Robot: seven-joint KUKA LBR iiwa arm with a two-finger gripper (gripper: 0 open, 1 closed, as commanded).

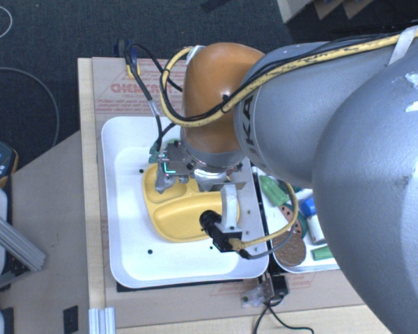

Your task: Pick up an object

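Starting at the left: the shallow white plastic bin (125, 207) sits on the brown cardboard-topped bench (97, 117), and in the middle of it lies a rounded yellow plastic object (174, 218), the only real candidate for a pick on this side. Right on top of it is the arm's wrist, orange band and all, with the two-finger gripper (168, 176) down at the yellow object's upper left edge. Whether it is open, closed or gripping anything, I cannot tell; the wrist body and cabling hide the business end.

That is the worry. The yellow object looks smooth and domed, so a grip landing near its rim could slide off as the arm lifts, or simply push it across the bin floor.

Moving right: the black cable with the yellow cord (226, 239) loops low beside the object and could snag it.

Further right, the second white bin (301, 268) holds a green packet (275, 190), a blue-and-white tube (310, 218) and a brown round disc (290, 250), crowded under the arm, well apart from the gripper.
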